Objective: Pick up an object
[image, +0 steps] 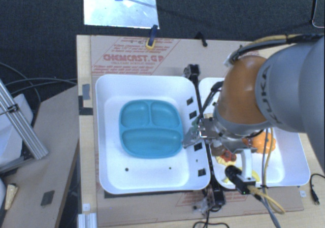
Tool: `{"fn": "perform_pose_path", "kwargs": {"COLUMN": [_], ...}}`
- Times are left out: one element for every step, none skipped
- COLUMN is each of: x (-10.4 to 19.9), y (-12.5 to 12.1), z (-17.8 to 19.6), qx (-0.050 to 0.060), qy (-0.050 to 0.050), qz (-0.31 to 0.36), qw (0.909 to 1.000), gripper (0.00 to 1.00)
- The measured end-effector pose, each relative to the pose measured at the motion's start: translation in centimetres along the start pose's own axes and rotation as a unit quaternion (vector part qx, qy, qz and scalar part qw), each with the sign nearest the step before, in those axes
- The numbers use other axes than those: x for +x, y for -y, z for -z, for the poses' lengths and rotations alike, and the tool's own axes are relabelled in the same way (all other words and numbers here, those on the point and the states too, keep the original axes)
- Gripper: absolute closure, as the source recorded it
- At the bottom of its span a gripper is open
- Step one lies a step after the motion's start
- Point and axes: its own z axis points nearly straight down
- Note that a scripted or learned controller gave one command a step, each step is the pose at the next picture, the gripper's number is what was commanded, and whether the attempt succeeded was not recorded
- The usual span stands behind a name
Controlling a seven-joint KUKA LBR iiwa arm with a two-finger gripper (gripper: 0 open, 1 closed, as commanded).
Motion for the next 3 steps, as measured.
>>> {"fn": "perform_pose_path", "kwargs": {"x": [5.1,-0.7,6.3], "y": [-8.1,-12.7,-8.0], "z": [4.5,3.4,6.5], "qx": [-0.009,-0.006,-0.005], "qy": [-0.002,0.0,-0.003], "qz": [0.006,0.0,0.007], "qw": [0.9999,1.0,1.0], "gripper": [0.0,0.0,0.0]}}
